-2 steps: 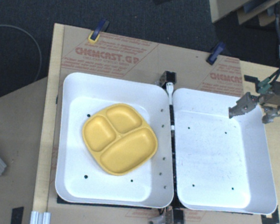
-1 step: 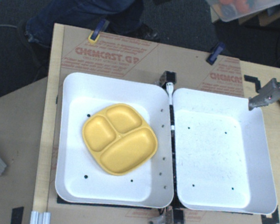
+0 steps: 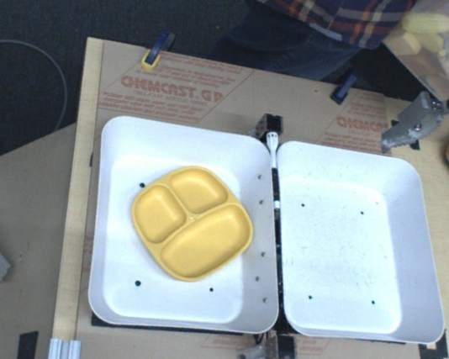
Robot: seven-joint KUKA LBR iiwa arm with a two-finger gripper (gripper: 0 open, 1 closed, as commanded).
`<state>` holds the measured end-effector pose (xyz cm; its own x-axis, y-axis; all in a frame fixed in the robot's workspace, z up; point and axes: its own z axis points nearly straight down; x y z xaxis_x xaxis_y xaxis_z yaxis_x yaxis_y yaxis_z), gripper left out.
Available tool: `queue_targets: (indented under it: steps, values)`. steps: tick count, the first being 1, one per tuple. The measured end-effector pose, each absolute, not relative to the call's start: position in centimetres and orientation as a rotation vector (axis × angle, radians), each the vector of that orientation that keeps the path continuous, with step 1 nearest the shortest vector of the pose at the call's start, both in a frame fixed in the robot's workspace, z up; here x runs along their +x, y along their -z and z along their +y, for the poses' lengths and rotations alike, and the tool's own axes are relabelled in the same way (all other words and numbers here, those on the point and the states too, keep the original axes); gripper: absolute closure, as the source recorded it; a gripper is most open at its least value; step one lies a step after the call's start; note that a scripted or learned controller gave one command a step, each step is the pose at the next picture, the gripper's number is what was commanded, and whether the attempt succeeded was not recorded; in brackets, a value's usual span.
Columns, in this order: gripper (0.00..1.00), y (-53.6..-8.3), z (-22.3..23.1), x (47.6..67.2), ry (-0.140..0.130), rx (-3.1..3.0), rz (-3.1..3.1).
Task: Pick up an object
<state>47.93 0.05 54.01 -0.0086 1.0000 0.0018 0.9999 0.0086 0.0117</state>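
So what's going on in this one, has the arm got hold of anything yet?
Not yet. A yellow divided plate lies flat in the left bin, with nothing touching it. The right bin sits beside it. The gripper is up at the top right, over the bench beyond the right bin's far corner and well away from the plate. Nothing is visible between its fingers, so the pick has not started.

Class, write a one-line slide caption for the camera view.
A yellow divided plate lies in the left white bin; the robot's hand hovers beyond the right bin's far corner.
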Motion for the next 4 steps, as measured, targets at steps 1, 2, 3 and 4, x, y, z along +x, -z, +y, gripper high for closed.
queue_targets:
  steps: [1, 2, 3, 4]
  values:
    - [0.0, -53.4, 17.3, 47.8, -0.007, 2.202, 2.242]
    - [1.0, -54.6, 16.4, 48.0, -0.009, 2.216, 2.222]
    - [1.0, -41.5, 22.7, 47.7, 0.022, 2.219, 2.234]
    - [1.0, -38.9, 18.4, 47.9, 0.01, 2.228, 2.219]
